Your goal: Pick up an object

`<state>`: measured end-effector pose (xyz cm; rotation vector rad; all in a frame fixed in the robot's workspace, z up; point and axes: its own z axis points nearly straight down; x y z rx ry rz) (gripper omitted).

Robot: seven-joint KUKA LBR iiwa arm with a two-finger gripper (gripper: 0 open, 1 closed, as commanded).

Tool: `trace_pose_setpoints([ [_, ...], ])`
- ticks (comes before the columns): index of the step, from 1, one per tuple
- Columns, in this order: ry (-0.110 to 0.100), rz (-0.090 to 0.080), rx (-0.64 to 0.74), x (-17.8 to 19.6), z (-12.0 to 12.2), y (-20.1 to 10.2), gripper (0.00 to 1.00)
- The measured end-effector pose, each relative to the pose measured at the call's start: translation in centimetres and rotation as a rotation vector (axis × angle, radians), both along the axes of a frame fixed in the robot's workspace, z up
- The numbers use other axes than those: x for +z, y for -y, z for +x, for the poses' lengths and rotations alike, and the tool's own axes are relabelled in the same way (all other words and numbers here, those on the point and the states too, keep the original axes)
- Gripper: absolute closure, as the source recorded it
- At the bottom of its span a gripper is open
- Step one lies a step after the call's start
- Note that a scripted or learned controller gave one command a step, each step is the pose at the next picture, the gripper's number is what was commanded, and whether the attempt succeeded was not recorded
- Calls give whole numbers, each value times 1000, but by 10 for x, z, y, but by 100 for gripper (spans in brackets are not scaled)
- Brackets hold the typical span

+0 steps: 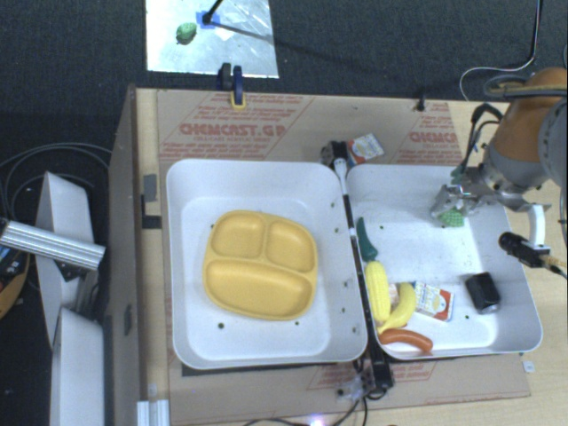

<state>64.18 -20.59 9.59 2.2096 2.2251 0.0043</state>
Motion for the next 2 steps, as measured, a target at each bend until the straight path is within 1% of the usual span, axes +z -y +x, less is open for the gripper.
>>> trace_pose_setpoints([
  [1,0,2,-2,82,-6,-51,100],
  [2,-3,4,-1,95,9,-130,100],
])
